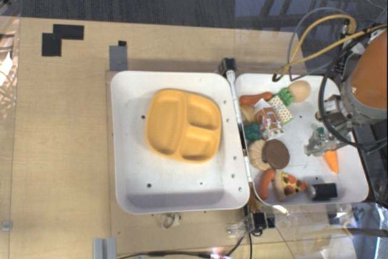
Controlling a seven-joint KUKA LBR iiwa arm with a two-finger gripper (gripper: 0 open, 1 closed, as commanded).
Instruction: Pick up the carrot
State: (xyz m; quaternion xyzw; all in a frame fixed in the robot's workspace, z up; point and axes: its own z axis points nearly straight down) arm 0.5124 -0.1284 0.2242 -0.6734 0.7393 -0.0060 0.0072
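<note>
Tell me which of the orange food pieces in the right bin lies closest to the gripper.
The carrot, the small orange cone just below the gripper by the bin's right side. The other orange-red pieces, near the top-left corner and the bottom-left, lie far across the bin.

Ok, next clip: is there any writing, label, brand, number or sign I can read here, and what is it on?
No text can be read.
The small carton in the right bin has red and white print: too small and blurred to read.
The green box beside it has a pattern, no legible words.
The black shapes on the bench are plain marks, not letters.
</note>
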